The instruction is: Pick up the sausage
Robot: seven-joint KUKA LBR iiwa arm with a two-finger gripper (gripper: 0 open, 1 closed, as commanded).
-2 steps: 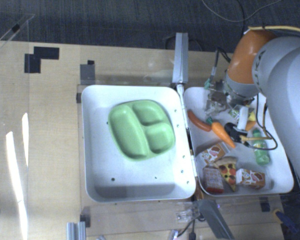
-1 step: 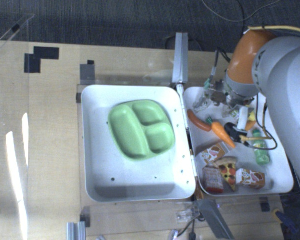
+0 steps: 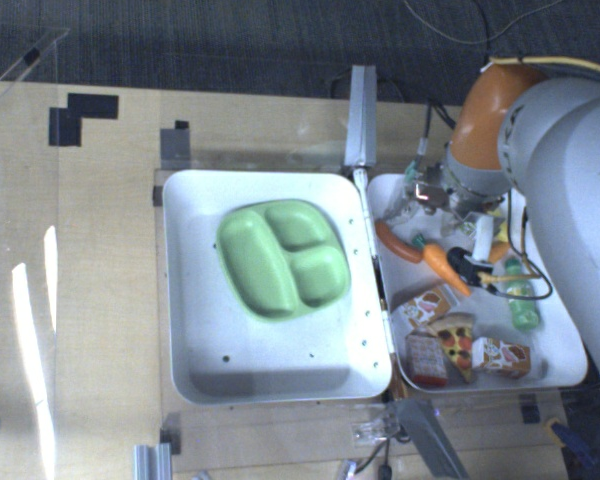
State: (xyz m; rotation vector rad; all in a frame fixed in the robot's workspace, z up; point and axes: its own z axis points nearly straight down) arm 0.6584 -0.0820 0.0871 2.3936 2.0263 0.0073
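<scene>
While my pincer (image 3: pixel 435 200) hangs just above the sausage (image 3: pixel 398 242), I cannot tell its state.

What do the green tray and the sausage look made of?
Green tray: likely moulded plastic, matte, one even colour, rounded compartment walls. Sausage: probably toy plastic or rubber, smooth red-orange skin with faint sheen; too small to be sure.

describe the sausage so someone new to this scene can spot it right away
Start at the right-hand white bin, the cluttered one beside the bin holding the green divided tray. Look at its upper left, by the divider between the bins. The sausage lies there at a slant: a smooth reddish-orange link, darker and redder than the paler, tapered carrot just right of it.
</scene>
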